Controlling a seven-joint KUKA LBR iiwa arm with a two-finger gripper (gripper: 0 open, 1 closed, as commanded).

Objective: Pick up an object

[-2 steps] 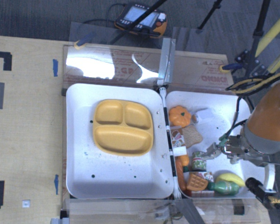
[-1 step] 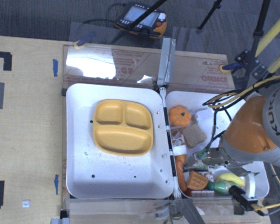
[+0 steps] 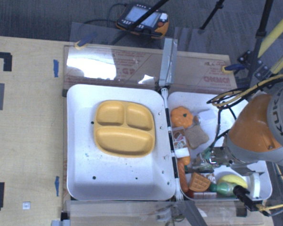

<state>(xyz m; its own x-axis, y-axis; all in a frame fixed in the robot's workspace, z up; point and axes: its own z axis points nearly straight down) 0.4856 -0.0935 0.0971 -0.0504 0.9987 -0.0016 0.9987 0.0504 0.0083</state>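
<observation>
White plastic bins x2 are seen side by side on the bench. Left bin [image 3: 77, 144] is taken up by a yellow divided plate [image 3: 125, 128], 3 compartments, nothing sitting in any of them; a few dark specks are scattered on the bin floor around it. Right bin [image 3: 266, 187] is packed w/ small stuff: an orange pumpkin-looking toy [image 3: 182, 116] w/ a green stem at the top left, a brownish-grey square pad [image 3: 196, 136] just beside it, a small printed card/packet [image 3: 179, 138] against the divider, an orange carrot-ish piece [image 3: 183, 164] below that, a waffle-patterned brown piece [image 3: 199, 183] near the bottom edge, then a yellow banana-shaped toy [image 3: 234, 179] touching a green bottle-like thing [image 3: 221, 188]. Which one counts as the pick target can't be told, all of them are lying loose in the right bin. Gripper [image 3: 206, 159] is found low over the middle of the right bin, between the pad and the waffle piece, the grey/orange arm [image 3: 255, 129] covering the bin's right half. Fingers are too cluttered to be made out, so open vs closed can't be told, and nothing is seen held.
</observation>
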